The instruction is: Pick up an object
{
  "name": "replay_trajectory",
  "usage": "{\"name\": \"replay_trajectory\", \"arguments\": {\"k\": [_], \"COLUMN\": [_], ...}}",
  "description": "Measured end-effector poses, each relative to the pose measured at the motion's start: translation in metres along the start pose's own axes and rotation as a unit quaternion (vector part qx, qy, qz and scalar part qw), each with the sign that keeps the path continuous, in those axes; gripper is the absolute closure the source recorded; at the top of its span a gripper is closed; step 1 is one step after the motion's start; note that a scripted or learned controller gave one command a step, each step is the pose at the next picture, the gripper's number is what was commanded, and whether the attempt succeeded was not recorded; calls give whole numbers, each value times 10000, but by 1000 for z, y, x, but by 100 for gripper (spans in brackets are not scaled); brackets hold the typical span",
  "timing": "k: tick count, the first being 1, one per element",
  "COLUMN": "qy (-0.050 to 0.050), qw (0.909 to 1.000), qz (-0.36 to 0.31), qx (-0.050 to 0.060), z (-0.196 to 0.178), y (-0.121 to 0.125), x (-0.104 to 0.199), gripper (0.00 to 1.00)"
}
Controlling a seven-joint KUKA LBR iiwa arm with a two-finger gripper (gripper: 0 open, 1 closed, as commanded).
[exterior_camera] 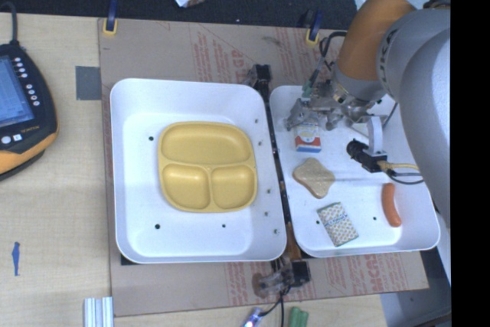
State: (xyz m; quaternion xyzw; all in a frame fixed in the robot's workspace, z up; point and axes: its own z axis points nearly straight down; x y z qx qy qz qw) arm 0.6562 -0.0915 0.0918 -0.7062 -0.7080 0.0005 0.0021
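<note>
Carton (308,140) under gripper (309,121); cookie (314,176) near.

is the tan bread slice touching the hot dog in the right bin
Apart. The camera view shows the bread slice near the bin's left side and the hot dog near its right, with bare white floor between them.

Two bins are set side by side on the desk (61,226). In the left bin (130,233) a divided tray (207,165) is placed near the middle. In the right bin (413,237) a small carton (308,140) is found at the far end, directly below the pincer (310,119). Just in front of the carton a flat biscuit (314,176) is laid, and nearer still a packet (338,223). A sausage (391,205) is laid by the right wall. A handheld pendant (19,107) is rested at the desk's left edge.
</note>
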Motion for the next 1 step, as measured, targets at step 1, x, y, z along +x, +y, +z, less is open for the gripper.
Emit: {"name": "replay_trajectory", "arguments": {"k": [1], "qy": [-7], "qw": [10000], "qz": [8], "qx": [-14], "z": [0], "y": [0], "x": [-15], "gripper": [0]}}
